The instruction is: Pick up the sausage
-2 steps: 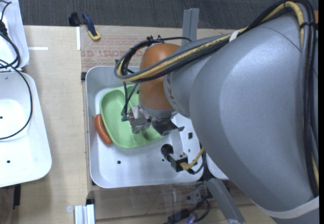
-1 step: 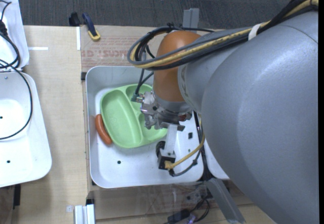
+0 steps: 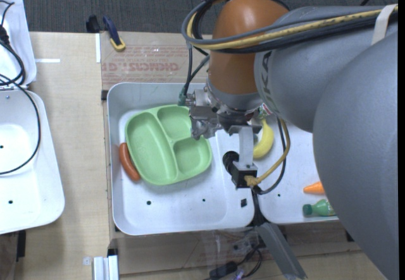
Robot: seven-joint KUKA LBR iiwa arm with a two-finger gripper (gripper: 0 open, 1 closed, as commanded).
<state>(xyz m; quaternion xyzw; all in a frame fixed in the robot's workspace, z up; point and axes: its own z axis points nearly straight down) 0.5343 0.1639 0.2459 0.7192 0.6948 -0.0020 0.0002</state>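
Arm: the large grey robot arm (image 3: 354, 114) with its orange band (image 3: 243, 38) is seen nearest the camera, reaching in from the right and covering much of the right bin.

Gripper: the two-finger gripper (image 3: 204, 122) is placed over the right edge of the green plate; whether its fingers are open or closed cannot be told, and nothing is seen held in it.

Sausage: the small orange-brown sausage (image 3: 128, 162) is found on the floor of the shallow white bin (image 3: 171, 215), touching the left rim of the light green divided plastic plate (image 3: 166, 146) and near the bin's left wall.

Gap: gripper and sausage are well apart, with the whole plate between them.

Other items: a yellow banana (image 3: 266, 140), an orange carrot-like piece (image 3: 313, 189) and a green bottle-like piece (image 3: 318, 208) are seen in the right part.

Risk 1: the plate could be struck or pushed if the gripper is moved across at low height.

Risk 2: one finger could land on the plate rim or the bin wall, because the sausage is squeezed between them.

Risk 3: the rounded sausage could be rolled away or slipped out under a poor closing.
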